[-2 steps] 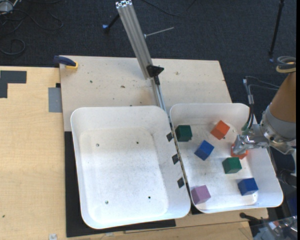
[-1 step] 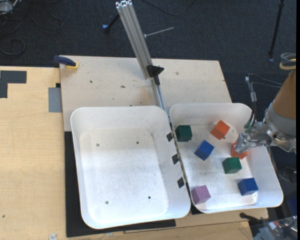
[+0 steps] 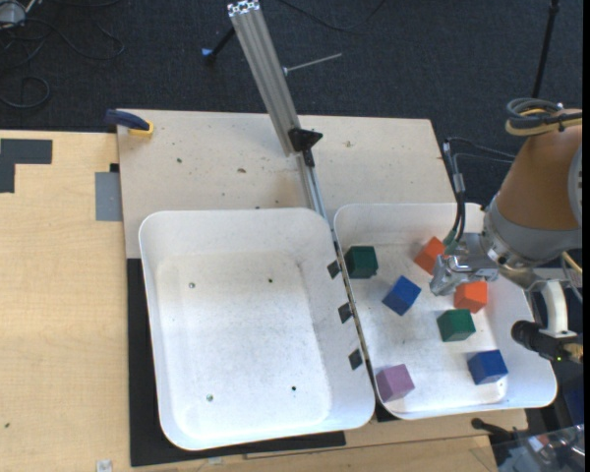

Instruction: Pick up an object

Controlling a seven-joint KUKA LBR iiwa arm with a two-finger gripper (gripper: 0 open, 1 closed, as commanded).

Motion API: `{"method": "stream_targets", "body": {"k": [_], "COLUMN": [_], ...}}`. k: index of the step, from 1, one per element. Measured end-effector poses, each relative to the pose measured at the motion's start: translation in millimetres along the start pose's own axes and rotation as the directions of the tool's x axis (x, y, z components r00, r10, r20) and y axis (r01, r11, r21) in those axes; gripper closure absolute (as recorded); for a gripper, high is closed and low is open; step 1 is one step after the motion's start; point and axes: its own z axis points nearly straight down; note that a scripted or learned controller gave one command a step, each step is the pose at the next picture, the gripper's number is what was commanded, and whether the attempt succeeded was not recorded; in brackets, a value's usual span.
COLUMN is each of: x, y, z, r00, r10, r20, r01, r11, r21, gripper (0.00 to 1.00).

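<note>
The right bin (image 3: 531, 393) holds several small blocks: a dark green one (image 3: 362, 261), a blue one (image 3: 401, 295), an orange one (image 3: 429, 254), another orange one (image 3: 471, 295), a green one (image 3: 456, 324), a blue one (image 3: 488, 366) and a purple one (image 3: 394, 381). My gripper (image 3: 451, 273) hangs low over the bin between the two orange blocks, right beside the lower orange one. The metal fingers point down and left, and the view is too small to show how they stand.
The left bin (image 3: 167, 264) lies beside the right one, with black clips (image 3: 345, 312) along the shared rim. A slanted aluminium bar (image 3: 270, 77) rises from the bench behind the bins. The arm's orange band (image 3: 536, 180) fills the right side.
</note>
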Motion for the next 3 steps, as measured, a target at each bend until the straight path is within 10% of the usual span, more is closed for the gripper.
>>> {"method": "stream_targets", "body": {"k": [3], "x": [152], "y": [37], "z": [3], "r00": [1.0], "r10": [-0.001], "r20": [0.001], "r01": [0.001], "r11": [1.0], "r21": [-0.001], "gripper": [1.0]}}
